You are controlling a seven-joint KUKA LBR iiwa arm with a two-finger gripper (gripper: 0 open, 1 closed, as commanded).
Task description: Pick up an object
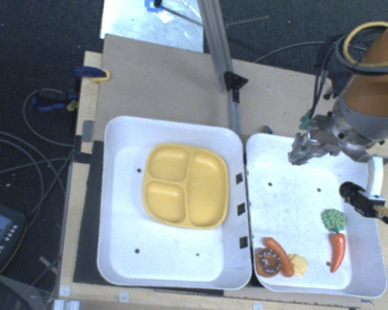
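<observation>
I see the gripper (300,155) over the right bin's (295,201) far rim; finger state unreadable, possibly nothing held. Carrot (337,251), broccoli (333,220) (near corner) lie apart.

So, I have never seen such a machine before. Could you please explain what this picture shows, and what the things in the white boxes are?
The picture is taken by one fixed camera above a bench, looking down at a slant. The grey and orange thing at the upper right is a robot arm; its hand hangs over the far edge of the right bin. I see nothing held in it.

Two shallow white bins stand side by side. The left bin contains a yellow plate with three compartments. The right bin contains toy food: a sausage lying against a chocolate doughnut at the near edge, a small pale yellow piece beside them, and further right a green vegetable above a red chilli pepper.

The arm's job is to pick up one object.
</observation>
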